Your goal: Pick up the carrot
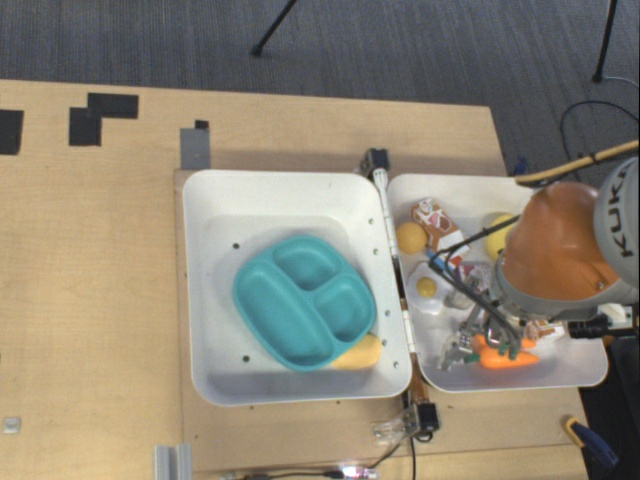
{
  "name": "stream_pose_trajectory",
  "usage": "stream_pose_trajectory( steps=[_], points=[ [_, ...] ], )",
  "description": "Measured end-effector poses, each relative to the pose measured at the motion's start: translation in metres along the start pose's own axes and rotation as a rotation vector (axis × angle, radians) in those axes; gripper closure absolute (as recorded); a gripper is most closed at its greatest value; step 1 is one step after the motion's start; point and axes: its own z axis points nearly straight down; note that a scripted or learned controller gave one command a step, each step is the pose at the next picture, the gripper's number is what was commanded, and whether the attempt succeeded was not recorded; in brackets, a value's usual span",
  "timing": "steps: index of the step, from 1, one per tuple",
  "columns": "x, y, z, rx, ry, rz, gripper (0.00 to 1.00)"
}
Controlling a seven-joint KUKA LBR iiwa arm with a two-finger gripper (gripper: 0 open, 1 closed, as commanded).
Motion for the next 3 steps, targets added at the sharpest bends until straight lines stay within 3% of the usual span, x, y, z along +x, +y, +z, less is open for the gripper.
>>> stream_pose_trajectory(
  steps=[1, 2, 3],
  points=[
    [-0.002, 0.001, -0.011, -0.002, -0.006, 0.002, 1.00],
    [-0.004, 0.002, -0.022, -0.004, -0.011, 0.004, 1.00],
    [0.030, 0.098, -0.071, -0.023, 0.003, 0.059, 1.00]
  ],
)
